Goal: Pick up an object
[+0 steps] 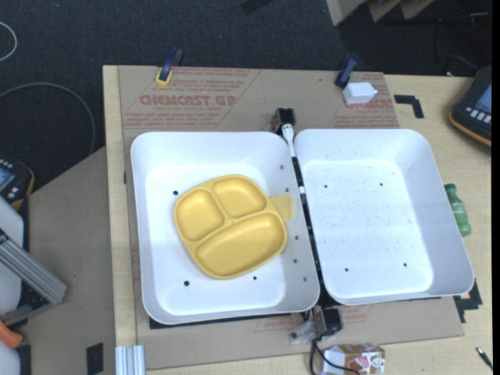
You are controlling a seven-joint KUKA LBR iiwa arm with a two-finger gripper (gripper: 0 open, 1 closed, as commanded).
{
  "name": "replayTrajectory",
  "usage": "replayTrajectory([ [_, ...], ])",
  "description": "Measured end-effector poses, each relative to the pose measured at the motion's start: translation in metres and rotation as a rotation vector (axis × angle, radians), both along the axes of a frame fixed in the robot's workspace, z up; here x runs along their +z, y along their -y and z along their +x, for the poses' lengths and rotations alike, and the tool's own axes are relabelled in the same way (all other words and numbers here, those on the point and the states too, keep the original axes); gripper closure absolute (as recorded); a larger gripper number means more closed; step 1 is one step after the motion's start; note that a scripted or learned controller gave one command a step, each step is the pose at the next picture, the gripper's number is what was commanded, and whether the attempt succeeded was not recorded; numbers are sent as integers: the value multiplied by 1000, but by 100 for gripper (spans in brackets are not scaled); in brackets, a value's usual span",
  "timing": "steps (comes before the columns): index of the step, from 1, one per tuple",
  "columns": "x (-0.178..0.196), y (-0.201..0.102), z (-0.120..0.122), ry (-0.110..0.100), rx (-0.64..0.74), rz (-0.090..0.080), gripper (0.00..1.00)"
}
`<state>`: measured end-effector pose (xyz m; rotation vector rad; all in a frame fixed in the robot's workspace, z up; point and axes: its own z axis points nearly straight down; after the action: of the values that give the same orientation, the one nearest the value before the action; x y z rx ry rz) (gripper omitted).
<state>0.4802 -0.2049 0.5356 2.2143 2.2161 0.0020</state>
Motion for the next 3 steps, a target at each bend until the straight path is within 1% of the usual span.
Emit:
replayTrajectory([
  [1,-135,-1,-2,-20,-3,10,100],
  [2,-213,19,21,-12,-2,7,100],
  [3,-261,18,41,-12,1,8,100],
])
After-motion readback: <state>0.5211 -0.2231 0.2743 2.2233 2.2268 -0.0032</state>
